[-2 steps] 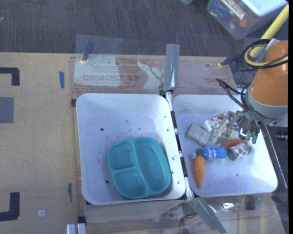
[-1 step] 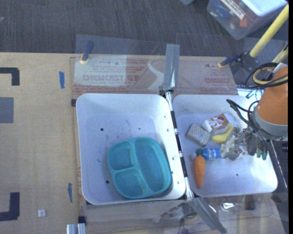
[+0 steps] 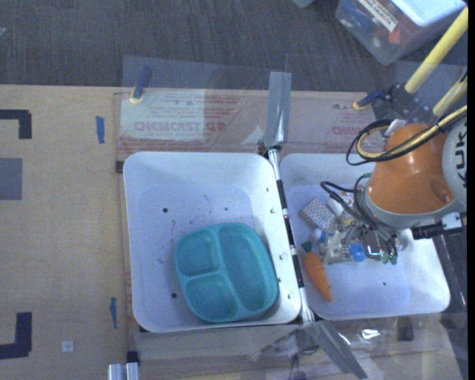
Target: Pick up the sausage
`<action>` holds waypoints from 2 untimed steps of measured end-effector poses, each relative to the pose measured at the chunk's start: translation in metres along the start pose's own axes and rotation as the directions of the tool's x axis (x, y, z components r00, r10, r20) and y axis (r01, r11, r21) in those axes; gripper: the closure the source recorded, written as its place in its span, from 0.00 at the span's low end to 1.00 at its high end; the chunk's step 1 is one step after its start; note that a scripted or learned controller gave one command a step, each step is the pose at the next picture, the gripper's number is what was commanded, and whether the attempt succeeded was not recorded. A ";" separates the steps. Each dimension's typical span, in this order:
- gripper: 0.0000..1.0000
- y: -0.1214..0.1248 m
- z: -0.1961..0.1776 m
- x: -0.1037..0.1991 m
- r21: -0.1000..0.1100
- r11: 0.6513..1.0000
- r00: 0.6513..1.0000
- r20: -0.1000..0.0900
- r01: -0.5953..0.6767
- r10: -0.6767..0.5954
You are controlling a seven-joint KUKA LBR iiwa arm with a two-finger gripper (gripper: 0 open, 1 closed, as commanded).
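My gripper (image 3: 344, 245) is down inside the right bin (image 3: 427, 293), near its middle, with the orange wrist band (image 3: 404, 178) right above it. The gripper's body and cables cover the bin floor beneath them, hiding whatever lies there. An orange carrot (image 3: 318, 275) lies just left of and below the gripper, close to the bin's left wall. A small grey speckled packet (image 3: 318, 214) sits just above and left of the gripper.
The left bin (image 3: 148, 185) holds a teal divided plate (image 3: 223, 272) in its lower right part. A metal divider strip (image 3: 279, 119) stands between the bins at the back. Yellow rods (image 3: 438, 52) and a plastic box (image 3: 393, 22) are at the top right.
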State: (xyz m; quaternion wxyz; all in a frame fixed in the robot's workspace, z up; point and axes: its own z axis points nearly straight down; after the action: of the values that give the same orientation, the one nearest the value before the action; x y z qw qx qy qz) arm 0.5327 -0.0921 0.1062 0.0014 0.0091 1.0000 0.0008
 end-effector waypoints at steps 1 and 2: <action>1.00 0.014 -0.079 0.052 0.001 0.992 0.992 0.002 0.128 -0.128; 1.00 -0.019 -0.148 0.041 0.001 0.969 0.969 0.006 -0.246 0.246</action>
State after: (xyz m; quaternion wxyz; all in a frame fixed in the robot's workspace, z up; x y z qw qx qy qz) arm 0.4908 -0.1109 0.2540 0.0040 0.1328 0.9911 -0.0001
